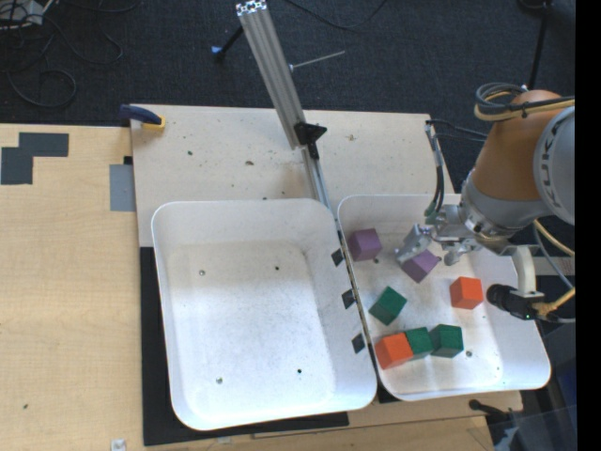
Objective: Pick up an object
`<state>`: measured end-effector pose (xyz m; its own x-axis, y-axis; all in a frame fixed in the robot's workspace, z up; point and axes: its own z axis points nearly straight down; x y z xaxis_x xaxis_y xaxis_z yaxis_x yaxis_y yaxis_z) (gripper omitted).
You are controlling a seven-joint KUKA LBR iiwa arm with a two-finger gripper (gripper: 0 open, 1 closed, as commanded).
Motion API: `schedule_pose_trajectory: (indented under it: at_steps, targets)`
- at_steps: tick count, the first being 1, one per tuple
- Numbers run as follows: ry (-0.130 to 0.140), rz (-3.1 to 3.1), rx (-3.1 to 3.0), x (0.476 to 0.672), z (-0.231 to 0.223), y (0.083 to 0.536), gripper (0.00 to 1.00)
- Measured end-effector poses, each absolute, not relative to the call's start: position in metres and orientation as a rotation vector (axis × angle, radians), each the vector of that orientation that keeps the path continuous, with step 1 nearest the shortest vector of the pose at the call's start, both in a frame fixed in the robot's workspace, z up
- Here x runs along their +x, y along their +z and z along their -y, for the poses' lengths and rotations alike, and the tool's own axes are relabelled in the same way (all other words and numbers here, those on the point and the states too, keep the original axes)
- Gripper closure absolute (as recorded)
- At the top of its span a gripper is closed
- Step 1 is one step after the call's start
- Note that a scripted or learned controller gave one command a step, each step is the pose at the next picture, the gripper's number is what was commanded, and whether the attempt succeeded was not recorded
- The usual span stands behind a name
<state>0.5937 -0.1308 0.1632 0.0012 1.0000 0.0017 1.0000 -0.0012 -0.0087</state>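
The right bin (526, 369) holds several small blocks. A purple block (364, 243) lies near its left wall. A second purple block (420, 265) sits tilted just under my gripper (428, 248), which comes down from the grey and orange arm on the right and hides part of the block's top. An orange block (466, 292) lies to the right of it and a green block (387, 304) to the lower left. Near the front, an orange block (394, 349) and two green blocks (419, 342) (447, 339) stand in a row.
The left bin (188, 242) stands beside the right one, with black clips (347, 299) along the shared wall. A slanted metal post (277, 73) rises behind the bins. Cables hang by the arm on the right (526, 299).
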Motion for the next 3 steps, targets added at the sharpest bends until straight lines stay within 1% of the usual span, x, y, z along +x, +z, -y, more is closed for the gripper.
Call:
schedule_pose_trajectory:
  at_steps: [1,2,3]
  targets:
    - [0.002,2.231,-2.227,0.605,0.129,0.117,0.00]
    - [-0.015,2.234,-2.240,0.609,0.130,0.120,0.00]
    - [-0.018,2.230,-2.247,0.610,0.132,0.130,1.00]
